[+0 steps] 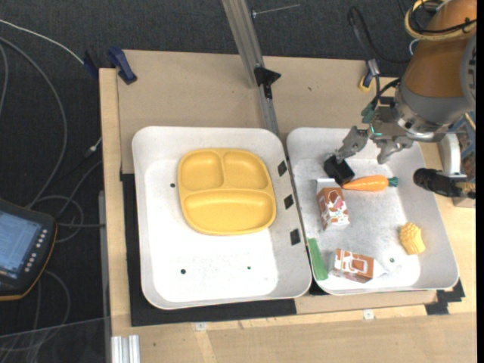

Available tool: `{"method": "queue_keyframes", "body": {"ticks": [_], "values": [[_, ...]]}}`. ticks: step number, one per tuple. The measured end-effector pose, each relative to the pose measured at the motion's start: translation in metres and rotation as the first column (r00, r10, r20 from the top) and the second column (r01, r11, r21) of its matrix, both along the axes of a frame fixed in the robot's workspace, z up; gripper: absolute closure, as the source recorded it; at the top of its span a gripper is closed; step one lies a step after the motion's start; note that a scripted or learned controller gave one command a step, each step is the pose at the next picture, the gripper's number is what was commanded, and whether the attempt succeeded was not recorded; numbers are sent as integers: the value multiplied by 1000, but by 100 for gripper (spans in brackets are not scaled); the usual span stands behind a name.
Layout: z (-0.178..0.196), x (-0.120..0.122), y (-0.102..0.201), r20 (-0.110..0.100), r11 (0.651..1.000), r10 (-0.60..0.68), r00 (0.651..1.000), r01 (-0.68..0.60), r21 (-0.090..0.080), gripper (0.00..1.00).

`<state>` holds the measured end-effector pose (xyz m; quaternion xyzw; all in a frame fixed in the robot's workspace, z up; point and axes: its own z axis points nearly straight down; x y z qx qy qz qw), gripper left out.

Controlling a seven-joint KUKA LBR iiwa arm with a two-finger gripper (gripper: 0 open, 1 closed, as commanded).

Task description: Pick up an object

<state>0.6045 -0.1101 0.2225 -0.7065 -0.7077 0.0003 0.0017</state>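
Cartons first: nearest the camera in the right white bin (431,274) there's a small brown-and-white carton lying flat (354,265), just beside a slim green stick (316,258) at the bin's left wall. A bit further back on the right sits a knobbly yellow corn-cob toy (411,238), well apart from those. Toward the middle is a second brown-and-white carton standing up (333,207). Behind it lies an orange plastic carrot with a green tip (368,184), touching a black block (338,168). The left white bin (151,225) holds a yellow three-compartment plate (226,190). At the far end the two-finger gripper (372,147) hangs spread wide, with nothing between its fingers.
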Motion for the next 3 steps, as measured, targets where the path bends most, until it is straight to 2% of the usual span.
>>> {"method": "queue_keyframes", "body": {"ticks": [1, 3], "values": [[0, 0, 0, 1, 1000, -1, 1000, 1, 0, 0], [-100, -5, 20, -6, 1000, -1, 1000, 1, 0, 0]]}}
